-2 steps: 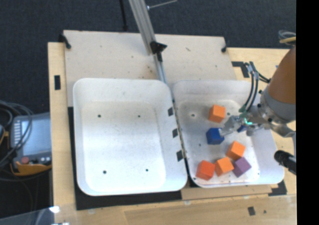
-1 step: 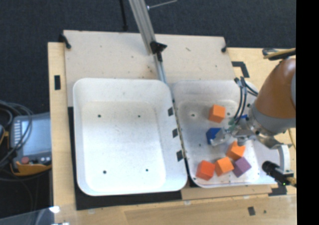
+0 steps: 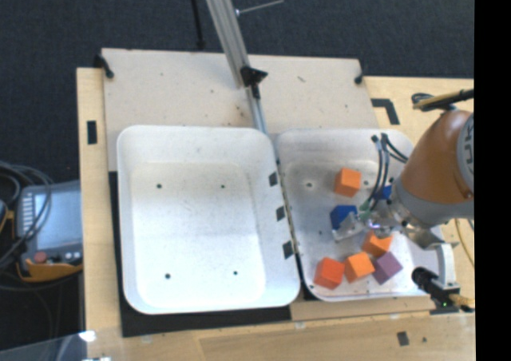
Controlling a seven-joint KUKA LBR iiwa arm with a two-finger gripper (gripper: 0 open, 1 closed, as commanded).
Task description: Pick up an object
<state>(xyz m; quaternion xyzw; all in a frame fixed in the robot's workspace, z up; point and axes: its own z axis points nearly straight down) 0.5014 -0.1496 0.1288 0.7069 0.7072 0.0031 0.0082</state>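
Arm low in the right bin (image 3: pixel 319 148), gripper (image 3: pixel 369 222) down among the blocks beside the blue block (image 3: pixel 343 214). Can't tell its state from here. Orange blocks (image 3: pixel 347 182) and a purple block (image 3: pixel 388 267) nearby.

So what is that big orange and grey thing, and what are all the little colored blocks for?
That is a robot arm. It reaches in from the right side of the picture, and a program tells it how to move. The picture comes from one camera fixed above the bench, looking down at a slant.

On the bench sit two shallow white trays called bins. The right bin has small blocks in it: an orange block near the top, a blue block in the middle, and near the bottom a red-orange block, two more orange ones and a purple block. The left bin is beside it.

The arm's hand, called a gripper, is down among the blocks, next to the blue one. Its job is to pick one up. I cannot tell from here if it has grabbed anything.
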